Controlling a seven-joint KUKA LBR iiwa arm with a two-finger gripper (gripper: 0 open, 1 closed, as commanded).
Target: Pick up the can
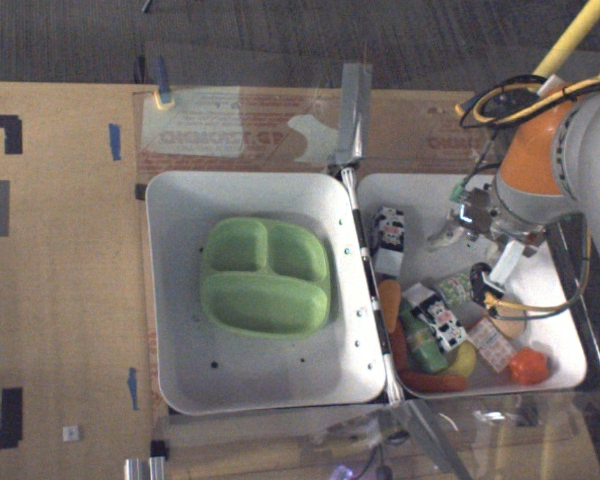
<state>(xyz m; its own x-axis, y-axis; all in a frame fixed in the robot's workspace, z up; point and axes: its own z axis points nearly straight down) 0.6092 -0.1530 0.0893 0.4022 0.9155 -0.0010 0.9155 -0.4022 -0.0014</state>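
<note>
Over the right bin's [425,203] twelve o'clock the gripper [450,234] hovers, approach step; whether it is open I cannot tell; next, descend toward six o'clock onto the likely can [456,288]

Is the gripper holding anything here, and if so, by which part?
It cannot be told. The gripper hangs over the right bin, but it is too blurred to show whether anything is in its grasp.

Green divided tray [266,276], white bin [175,308], carrot [389,304]
</note>
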